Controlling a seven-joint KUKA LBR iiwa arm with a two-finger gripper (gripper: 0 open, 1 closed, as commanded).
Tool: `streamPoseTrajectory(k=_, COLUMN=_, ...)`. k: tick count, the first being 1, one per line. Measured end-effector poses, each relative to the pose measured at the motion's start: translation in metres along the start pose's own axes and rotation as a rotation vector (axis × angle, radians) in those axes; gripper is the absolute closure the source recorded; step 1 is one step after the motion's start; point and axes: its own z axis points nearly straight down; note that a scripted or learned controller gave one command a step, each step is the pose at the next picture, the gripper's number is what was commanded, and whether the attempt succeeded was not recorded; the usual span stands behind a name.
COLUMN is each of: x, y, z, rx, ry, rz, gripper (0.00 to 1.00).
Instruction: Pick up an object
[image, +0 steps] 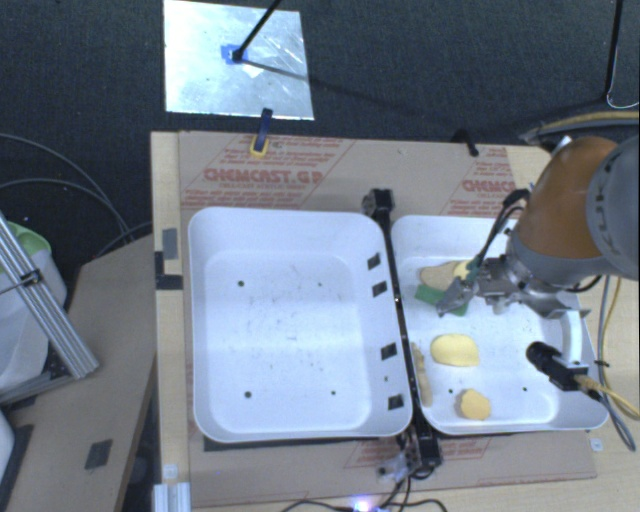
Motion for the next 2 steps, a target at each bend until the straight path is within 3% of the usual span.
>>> streamPoseTrajectory(k=1, x=0.046, y=-0.041, z=-0.061, rx=-0.001, ry=0.004, rz=-0.01, gripper=0.0)
streamPoseTrajectory(k=2, x=0.093, y=-0.06, z=-0.127, rx=-0.005, ry=0.004, rz=-0.013, gripper=0.0)
